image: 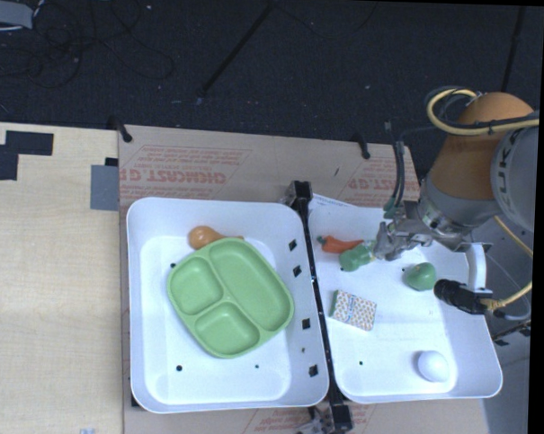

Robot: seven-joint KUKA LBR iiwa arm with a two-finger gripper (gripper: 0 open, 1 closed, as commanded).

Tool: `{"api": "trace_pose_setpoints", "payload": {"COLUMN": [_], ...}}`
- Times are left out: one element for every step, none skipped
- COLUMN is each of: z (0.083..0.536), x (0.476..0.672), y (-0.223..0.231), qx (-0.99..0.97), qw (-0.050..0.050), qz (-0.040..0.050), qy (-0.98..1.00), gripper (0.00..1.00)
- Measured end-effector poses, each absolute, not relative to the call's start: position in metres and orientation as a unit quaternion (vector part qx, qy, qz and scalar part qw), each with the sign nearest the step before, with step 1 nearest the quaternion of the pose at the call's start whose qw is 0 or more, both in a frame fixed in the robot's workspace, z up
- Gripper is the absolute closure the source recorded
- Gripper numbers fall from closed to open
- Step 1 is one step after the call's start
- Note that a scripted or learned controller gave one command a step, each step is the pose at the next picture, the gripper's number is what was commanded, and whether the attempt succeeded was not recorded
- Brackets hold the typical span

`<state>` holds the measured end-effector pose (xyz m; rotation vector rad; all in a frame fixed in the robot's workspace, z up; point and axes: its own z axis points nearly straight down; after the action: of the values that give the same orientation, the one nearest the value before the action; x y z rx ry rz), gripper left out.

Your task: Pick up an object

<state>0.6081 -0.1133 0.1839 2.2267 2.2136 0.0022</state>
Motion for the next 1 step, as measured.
{"api": "trace_pose_setpoints", "payload": {"z": [0.2345], "x": [0.6090], "y": [-0.1145], "qx": [0.706], "qw": [0.001], "qz": [0.0010], "qy": [0.708], "gripper": [1.00]}}
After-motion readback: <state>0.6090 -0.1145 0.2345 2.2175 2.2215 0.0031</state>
